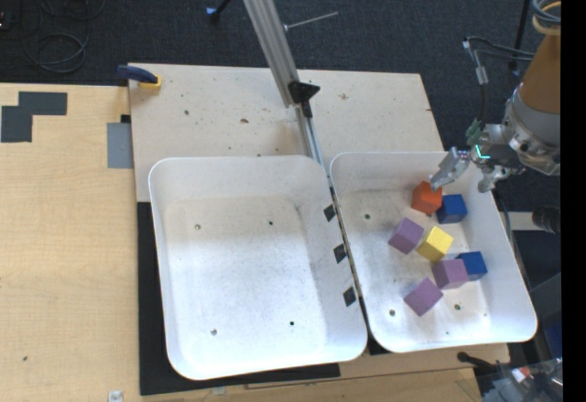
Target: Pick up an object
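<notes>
The right bin holds several small blocks. An orange block lies near its far right side with a blue block touching it. Below them sit a purple block, a yellow block, a second purple block, a second blue block and a third purple block. My gripper hangs over the bin's far right rim, just above and to the right of the orange block. It is open, with one finger pointing down toward the orange block and nothing between the fingers.
The left bin stands beside the right one, separated by a rim with black clips. A slanted aluminium bar rises behind the bins. Cables run along the arm at the right edge.
</notes>
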You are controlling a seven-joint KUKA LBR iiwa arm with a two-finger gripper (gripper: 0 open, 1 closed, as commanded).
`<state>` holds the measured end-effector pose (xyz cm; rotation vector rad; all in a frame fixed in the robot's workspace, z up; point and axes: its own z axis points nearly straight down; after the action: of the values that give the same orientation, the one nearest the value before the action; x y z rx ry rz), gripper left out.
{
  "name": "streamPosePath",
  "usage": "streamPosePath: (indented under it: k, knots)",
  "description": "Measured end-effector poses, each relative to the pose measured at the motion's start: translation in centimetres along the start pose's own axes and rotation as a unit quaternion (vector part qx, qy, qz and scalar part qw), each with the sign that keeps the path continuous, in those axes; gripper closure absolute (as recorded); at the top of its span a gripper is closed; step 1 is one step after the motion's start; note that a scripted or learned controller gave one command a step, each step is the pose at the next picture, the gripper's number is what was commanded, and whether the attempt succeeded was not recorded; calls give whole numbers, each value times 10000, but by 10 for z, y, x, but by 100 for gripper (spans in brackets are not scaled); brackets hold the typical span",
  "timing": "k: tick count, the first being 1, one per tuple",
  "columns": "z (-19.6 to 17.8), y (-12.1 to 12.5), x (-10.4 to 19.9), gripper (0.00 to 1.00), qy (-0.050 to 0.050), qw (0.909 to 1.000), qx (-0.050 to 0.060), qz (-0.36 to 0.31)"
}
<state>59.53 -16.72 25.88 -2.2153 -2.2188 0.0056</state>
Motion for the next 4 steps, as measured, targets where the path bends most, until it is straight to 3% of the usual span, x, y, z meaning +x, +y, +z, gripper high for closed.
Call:
streamPosePath:
  k: [1, 4]
  knots:
    - [-2, 1, 0, 0, -5, 10000, -20, -3]
    - [151, -4, 7, 0, 0, 10000, 2, 30]
